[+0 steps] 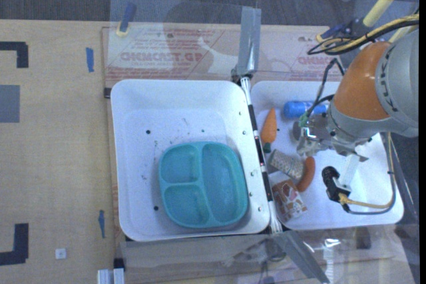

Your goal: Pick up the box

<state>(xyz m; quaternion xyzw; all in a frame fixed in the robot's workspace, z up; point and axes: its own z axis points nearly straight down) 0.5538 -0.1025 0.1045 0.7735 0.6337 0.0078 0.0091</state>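
A small brown and red printed box (289, 199) lies flat at the front left corner of the right bin (373, 208). My gripper (308, 136) hangs over the middle of that bin, behind and slightly right of the box and well apart from it. It sits between a blue can (295, 108) and an orange-red sausage (307, 173). The wrist hides the fingertips, and I see nothing held.
A grey speckled block (286, 161) lies just behind the box, touching the sausage. An orange carrot (268, 126) rests against the right bin's left wall. The left bin (133, 110) holds a teal divided plate (202, 185). The arm covers the right bin's right side.
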